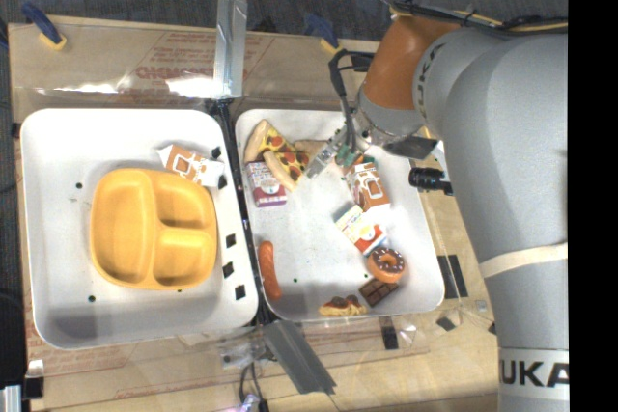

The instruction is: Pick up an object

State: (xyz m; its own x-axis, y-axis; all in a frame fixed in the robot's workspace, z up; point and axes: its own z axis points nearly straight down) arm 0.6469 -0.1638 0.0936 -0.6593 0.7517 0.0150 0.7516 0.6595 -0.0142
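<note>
grey arm (502, 140) loomed over the right bin (290, 236); its jaws' state i couldn't tell. beneath sat a toy pizza slice (275, 150), probably light, rigid plastic, best pinched across its narrow width.

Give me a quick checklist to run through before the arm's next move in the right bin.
1. Gripper over the right bin: ok.
2. Something clamped in the gripper: cannot tell.
3. A target close by: ok, the pizza slice lies just beside the gripper.
4. Room around that target: not ok, the purple packet touches the pizza slice.
5. Easier picks available: ok, the donut and hot dog lie further apart.
</note>
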